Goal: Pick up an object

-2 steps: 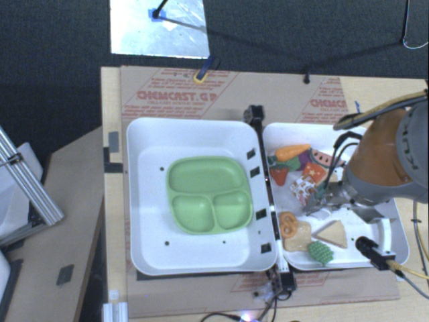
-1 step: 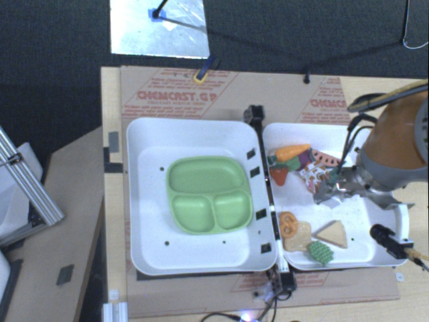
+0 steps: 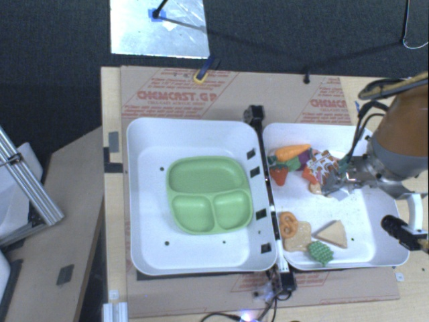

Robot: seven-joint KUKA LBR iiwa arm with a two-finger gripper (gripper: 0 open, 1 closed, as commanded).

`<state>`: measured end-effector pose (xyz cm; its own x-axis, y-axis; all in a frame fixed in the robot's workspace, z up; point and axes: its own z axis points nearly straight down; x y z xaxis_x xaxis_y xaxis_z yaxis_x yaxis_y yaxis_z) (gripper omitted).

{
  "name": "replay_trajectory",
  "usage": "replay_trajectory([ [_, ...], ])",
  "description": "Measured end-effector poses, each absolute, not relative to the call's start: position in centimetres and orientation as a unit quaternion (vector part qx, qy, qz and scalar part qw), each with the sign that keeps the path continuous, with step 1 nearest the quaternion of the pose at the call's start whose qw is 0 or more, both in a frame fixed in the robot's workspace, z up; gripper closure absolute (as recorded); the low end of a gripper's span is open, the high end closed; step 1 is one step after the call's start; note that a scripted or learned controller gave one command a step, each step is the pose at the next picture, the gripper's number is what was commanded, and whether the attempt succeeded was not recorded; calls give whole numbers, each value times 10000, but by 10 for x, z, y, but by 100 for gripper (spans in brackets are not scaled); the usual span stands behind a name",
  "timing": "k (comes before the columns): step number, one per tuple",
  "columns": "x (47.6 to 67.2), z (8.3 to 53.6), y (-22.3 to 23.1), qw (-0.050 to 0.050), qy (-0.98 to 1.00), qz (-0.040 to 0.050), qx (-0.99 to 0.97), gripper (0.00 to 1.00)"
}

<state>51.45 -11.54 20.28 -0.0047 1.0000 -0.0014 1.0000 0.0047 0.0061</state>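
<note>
Grey-and-orange arm's gripper (image 3: 335, 182) is hovering low over the toy-food pile (image 3: 303, 164) in the right white plastic bin (image 3: 385, 253), can't tell the fingers' state honestly, so it's needing a clean descent next.

The arm (image 3: 402, 136) is cut off by the right edge.

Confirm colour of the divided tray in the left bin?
Light green tray, plain, no pattern; clear in the camera view.
</note>
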Motion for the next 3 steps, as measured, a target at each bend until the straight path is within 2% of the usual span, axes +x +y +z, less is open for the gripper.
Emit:
replay_trajectory([
  [1,516,226,-115,17,7086,12,7056,100],
  [3,523,227,-14,-1,7101,6,7041,100],
])
